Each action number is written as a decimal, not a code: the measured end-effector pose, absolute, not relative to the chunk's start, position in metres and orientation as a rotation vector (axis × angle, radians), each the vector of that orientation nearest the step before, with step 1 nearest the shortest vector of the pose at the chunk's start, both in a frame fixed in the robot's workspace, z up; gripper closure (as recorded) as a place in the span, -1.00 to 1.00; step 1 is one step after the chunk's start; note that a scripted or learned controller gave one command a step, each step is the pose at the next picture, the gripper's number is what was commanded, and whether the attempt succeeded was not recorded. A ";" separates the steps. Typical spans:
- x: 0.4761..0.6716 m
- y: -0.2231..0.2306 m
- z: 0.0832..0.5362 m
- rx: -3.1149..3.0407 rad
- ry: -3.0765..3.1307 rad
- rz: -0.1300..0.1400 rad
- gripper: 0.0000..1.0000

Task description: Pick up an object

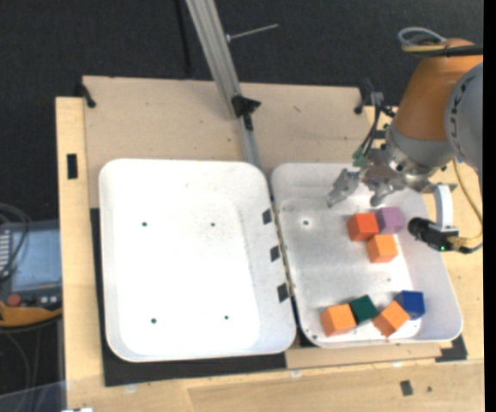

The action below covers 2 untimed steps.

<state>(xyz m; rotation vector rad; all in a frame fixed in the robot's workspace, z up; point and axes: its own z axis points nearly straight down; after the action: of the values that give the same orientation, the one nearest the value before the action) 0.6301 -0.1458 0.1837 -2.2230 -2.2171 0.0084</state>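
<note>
You can read no text, label, brand, number or sign anywhere here, on the bins, blocks, arm or bench.

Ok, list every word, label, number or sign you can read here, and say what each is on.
No legible text.
Handheld pendant left of the bench: its screen and buttons are too blurred to read.
Blocks in the right bin: plain faces, no markings.

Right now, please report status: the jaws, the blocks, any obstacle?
Gripper open, holding nothing, above right bin far end. Nearest: red-orange block touching purple block and orange block. Tight cluster crowds the grasp.
</note>
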 end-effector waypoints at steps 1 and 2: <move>0.633 -0.139 0.136 -2.221 -2.227 0.003 -1.00; 0.635 -0.141 0.099 -2.230 -2.225 -0.001 -1.00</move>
<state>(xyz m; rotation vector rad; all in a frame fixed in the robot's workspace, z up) 0.6354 -0.1411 0.0987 -2.2298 -2.2247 -0.0011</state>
